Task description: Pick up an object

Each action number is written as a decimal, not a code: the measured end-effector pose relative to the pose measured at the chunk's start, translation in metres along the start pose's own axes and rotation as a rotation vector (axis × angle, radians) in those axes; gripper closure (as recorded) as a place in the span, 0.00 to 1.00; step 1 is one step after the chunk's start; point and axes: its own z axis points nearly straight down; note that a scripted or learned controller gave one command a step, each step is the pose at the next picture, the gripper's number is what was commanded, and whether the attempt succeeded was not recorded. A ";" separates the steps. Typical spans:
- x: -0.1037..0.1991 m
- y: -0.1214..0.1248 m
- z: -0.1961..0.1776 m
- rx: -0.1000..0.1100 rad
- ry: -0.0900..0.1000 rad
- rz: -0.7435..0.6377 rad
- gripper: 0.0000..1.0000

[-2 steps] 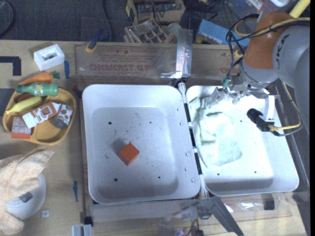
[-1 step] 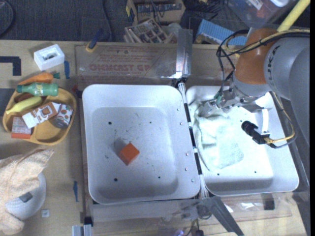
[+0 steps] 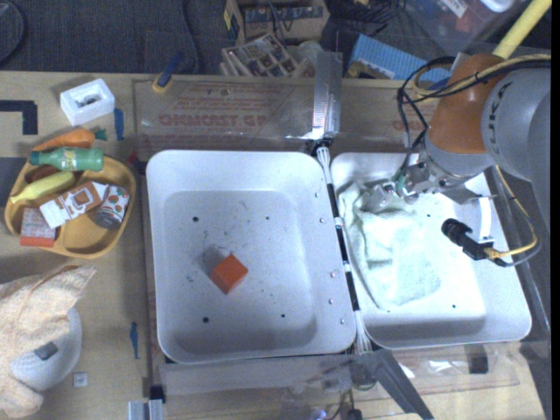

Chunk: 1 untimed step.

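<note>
An orange block (image 3: 230,273) lies in the middle of the left white bin (image 3: 175,182). A pale green-white cloth (image 3: 398,252) is spread across the left part of the right bin (image 3: 499,322). My gripper (image 3: 382,192) hangs low over the cloth's upper end, near the top left of the right bin, reached by the grey arm with its orange band (image 3: 459,116) from the right. The fingertips blend into the cloth.
A yellow bowl (image 3: 79,234) of toy food stands left of the bins, with a beige cloth (image 3: 39,322) below it. A small white box (image 3: 87,101) sits at the far left. A black cable end (image 3: 464,239) dangles over the right bin.
</note>
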 end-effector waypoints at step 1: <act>-0.001 0.001 -0.012 -0.006 -0.001 0.002 1.00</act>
